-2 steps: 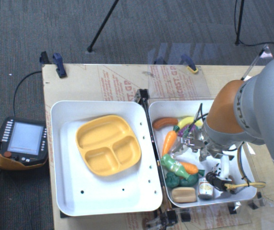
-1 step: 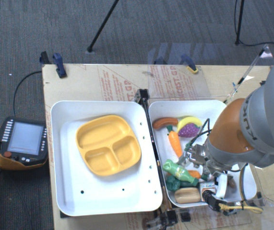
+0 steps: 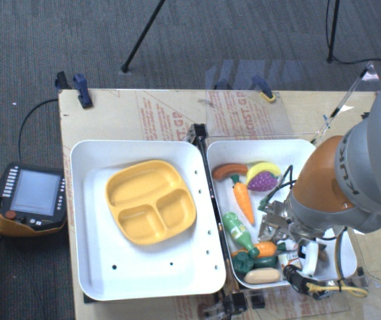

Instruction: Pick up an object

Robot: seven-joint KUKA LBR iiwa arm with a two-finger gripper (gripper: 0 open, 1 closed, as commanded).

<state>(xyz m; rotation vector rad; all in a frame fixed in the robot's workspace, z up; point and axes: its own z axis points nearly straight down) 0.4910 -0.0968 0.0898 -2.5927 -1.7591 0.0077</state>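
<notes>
On the floor, off the bench's left edge, lies a teach pendant [image 3: 29, 201] with a dark screen. The left bin [image 3: 83, 179] carries one yellow divided plate [image 3: 151, 200], which sits near the middle of the bin, a little toward its far edge.

The right bin [image 3: 297, 147] holds the toy foods. At its far-left corner there is a brown sausage [image 3: 229, 171], and just beside it a banana [image 3: 265, 170] with a purple bunch of grapes [image 3: 261, 181] touching it. Below them an orange carrot [image 3: 243, 202] points toward the near edge. Closer to the near-left corner lie a green bottle-like piece [image 3: 237, 230], a small orange-and-green vegetable [image 3: 263, 249] and a hot dog bun [image 3: 262, 276].

The arm [image 3: 340, 185] comes over the right side of this bin, and the gripper [image 3: 285, 235] is low among the objects, near the small vegetable. Whether it is wide, narrow or holding something I cannot tell, because the wrist covers it.

In my judgement the task is at the reaching stage: no object is seen lifted, so the grasp and the lift are left to do.
</notes>
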